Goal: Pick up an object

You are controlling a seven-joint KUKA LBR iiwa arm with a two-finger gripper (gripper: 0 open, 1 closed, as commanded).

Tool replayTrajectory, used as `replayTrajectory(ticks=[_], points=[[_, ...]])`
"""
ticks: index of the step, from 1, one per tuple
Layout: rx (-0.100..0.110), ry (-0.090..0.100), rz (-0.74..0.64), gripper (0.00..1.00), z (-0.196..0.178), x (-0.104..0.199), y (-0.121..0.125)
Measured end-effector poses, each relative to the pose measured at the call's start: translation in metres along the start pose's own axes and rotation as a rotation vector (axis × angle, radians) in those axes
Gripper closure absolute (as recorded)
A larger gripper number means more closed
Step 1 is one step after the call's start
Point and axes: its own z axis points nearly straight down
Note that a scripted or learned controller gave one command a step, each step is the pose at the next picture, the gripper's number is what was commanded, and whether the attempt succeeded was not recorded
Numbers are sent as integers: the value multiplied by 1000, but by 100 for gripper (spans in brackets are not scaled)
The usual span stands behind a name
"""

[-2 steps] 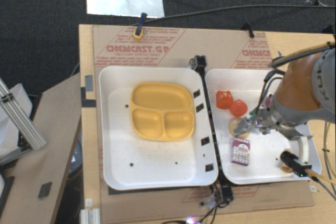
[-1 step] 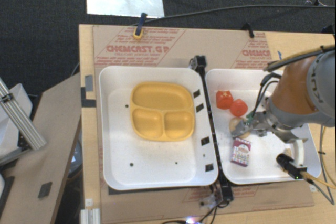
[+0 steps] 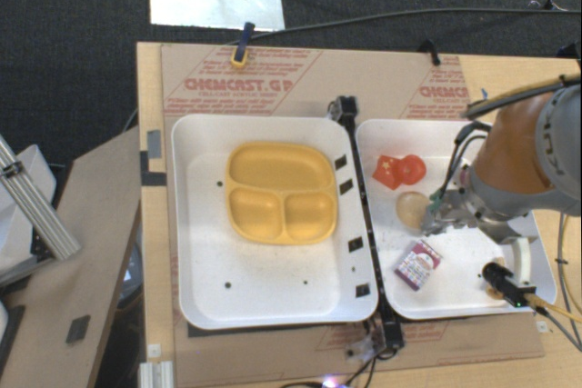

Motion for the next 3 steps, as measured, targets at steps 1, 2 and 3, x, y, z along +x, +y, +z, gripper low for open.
replayTrajectory(ticks=[1,2,3], points=[[-5,-2,-2,100,-64,0,2],[-4,-2,-2,100,-110,0,4],[1,1,-7,100,-105,49,6]])
